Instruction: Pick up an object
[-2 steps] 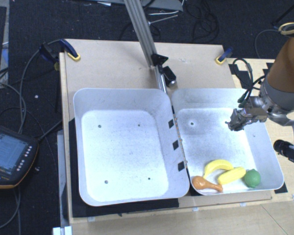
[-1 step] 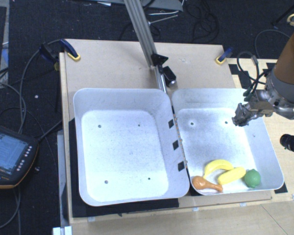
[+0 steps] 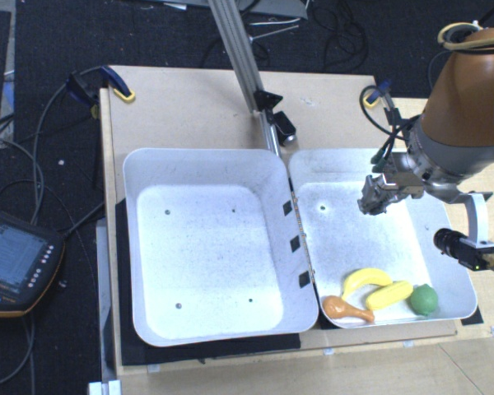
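While the end effector hangs over the right bin, finger spacing cannot be told. Approach step is judged. 4 objects lie at the near edge; yellow banana nearest. Descent toward it is required.

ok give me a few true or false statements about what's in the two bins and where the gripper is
1. The banana lies in the right bin. True.
2. The left bin holds the green ball. False: the green ball sits in the right bin, near its front right corner.
3. The gripper is over the right bin, apart from the fruit. True.
4. The orange piece lies at the far wall of the right bin. False: it lies at the near wall, beside the banana.
5. The gripper is clamped on the yellow piece. False: the yellow piece lies on the bin floor by the green ball, well away from the gripper.
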